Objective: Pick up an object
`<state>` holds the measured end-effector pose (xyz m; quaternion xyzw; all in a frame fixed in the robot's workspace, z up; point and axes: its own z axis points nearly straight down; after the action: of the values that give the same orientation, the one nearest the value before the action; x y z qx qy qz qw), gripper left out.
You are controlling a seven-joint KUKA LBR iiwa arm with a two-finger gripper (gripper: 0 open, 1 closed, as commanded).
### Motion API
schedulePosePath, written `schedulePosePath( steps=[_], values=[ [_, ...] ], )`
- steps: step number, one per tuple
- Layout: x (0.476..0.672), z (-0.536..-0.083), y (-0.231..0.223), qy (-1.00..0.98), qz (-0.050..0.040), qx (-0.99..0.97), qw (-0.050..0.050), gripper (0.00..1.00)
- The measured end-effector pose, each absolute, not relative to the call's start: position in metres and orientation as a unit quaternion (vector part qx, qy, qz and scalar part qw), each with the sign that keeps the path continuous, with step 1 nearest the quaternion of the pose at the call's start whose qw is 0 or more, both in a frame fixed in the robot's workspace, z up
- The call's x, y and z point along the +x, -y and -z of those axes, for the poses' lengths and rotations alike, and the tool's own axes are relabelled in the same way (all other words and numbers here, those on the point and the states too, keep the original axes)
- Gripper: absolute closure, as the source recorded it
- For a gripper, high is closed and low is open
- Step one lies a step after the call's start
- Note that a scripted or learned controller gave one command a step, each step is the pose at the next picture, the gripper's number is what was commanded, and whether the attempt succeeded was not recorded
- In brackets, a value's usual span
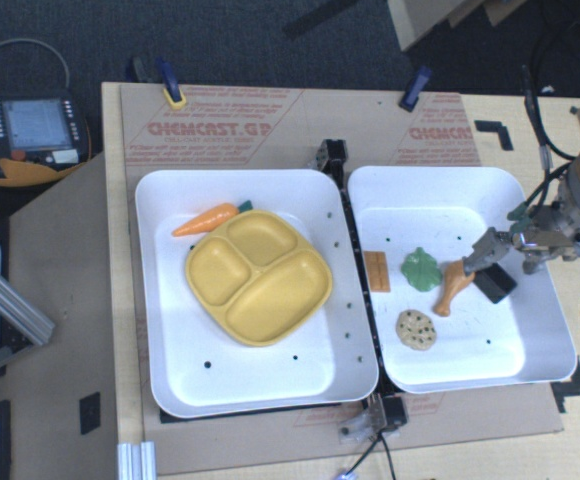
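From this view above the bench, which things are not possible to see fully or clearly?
All in the camera view:
- Tan drumstick toy: the claw covers its upper end, so it is unclear whether they touch.
- Arm: cut off by the picture's right edge.
- Left bin: the yellow plate hides the floor under it.
- Cookie: its dark spots are too small to identify.
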<state>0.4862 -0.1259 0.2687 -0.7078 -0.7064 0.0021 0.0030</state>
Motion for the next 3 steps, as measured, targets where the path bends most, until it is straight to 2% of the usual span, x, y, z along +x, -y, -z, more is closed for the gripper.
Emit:
schedulePosePath(
  steps=[1,2,3],
  values=[
    [0.488,-0.272,0.126,0.707,0.0001,-0.707,0.0,0.0],
    [0.48,-0.228,0.123,0.707,-0.0005,-0.707,0.001,0.0],
    [0.488,-0.18,0.122,0.707,-0.0013,-0.707,0.003,0.0]
  ],
)
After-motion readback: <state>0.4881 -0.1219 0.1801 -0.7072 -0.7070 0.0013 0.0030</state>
